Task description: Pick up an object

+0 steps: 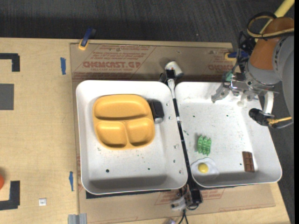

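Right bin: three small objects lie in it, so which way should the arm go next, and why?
Probably down-left toward the green block. The gripper hangs over the right bin's far edge with nothing between its fingers, and the block lies apart from the toy egg and brown bar.

A green studded block (203, 144), fried egg (204, 167) and brown bar (248, 161) lie apart in the right bin (224, 113).

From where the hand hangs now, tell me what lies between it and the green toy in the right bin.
Nothing visible. The hand sits over the right bin's far right corner, and bare white floor runs from there to the green toy. The fried egg and brown bar lie beyond it.
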Controlling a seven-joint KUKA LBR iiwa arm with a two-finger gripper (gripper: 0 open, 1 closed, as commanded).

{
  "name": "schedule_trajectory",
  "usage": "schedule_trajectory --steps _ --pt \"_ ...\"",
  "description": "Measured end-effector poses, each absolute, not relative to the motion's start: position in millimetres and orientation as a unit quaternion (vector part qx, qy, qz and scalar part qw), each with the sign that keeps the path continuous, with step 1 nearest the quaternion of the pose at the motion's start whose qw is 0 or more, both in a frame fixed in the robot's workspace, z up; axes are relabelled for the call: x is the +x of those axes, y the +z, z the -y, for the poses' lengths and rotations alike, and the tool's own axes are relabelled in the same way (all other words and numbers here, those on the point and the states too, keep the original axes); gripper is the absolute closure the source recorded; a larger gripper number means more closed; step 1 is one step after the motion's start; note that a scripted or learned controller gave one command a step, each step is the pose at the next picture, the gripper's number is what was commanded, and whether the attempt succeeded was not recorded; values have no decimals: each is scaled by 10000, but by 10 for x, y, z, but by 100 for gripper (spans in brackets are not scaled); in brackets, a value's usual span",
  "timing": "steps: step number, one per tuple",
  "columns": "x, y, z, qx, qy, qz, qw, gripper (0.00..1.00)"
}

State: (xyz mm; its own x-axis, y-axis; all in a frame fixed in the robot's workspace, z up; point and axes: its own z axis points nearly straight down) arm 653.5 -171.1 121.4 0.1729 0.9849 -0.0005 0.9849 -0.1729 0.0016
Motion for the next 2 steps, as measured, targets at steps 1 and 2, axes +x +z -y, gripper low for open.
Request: schedule_trajectory --steps 1,2 --pt "5677 903 1412 7242 -3 -6896 -8 0" --pt "6165 871 1914 6863 56 -7273 -35 0"
